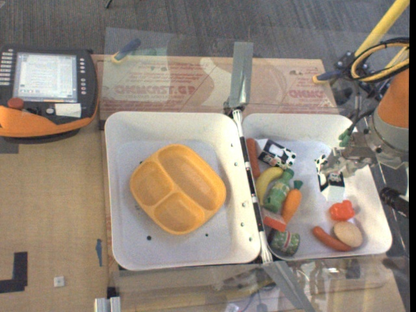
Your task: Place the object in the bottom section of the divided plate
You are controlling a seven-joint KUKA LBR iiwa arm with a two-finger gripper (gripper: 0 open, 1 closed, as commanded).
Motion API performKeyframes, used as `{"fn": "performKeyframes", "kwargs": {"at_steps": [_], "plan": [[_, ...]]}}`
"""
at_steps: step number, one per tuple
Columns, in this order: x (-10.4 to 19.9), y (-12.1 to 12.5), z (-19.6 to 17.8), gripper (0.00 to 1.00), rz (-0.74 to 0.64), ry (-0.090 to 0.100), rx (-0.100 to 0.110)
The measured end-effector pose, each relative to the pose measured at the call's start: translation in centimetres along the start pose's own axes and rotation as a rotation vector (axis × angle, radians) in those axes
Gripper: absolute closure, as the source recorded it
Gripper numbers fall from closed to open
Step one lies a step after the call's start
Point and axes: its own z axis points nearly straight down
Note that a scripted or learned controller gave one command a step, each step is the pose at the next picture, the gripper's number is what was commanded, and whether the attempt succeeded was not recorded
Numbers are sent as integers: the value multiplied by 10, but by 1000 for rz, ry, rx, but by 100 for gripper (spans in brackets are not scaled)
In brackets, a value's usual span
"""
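Far left on the bench, outside the bins: a control pendant (45,90) with a lit screen and an orange underside. Next over, left bin (120,239), holding just the divided plate (177,187), yellow-orange, three sections, sat at a bit of an angle, smallest section toward the near edge.

Over the divider into the right bin (380,239), a pile hugging its left wall: red sausage-looking thing (252,158), black-and-white carton (277,155), banana (266,181), green bottle (278,194), carrot (292,202) leaning against the bottle, green can (285,241) nearer the front. Further right, toward the near corner: red pepper (342,210), beige egg-shaped thing (348,234) and another red sausage (327,239) touching it.

Up at the right side of that bin: gripper (335,168), down low, well apart from the plate. Small black-and-white object (324,165) right at it, touching or just below. Honestly can't tell whether gripped or not, and can't tell open versus closed from this angle.
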Motion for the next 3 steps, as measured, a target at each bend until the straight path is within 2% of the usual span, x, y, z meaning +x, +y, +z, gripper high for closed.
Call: {"fn": "performKeyframes", "kwargs": {"at_steps": [1,2,3], "plan": [[82,39,-9,100,13,0,1],[141,57,-14,100,-46,-1,0],[189,78,-116,100,136,-2,0]]}}
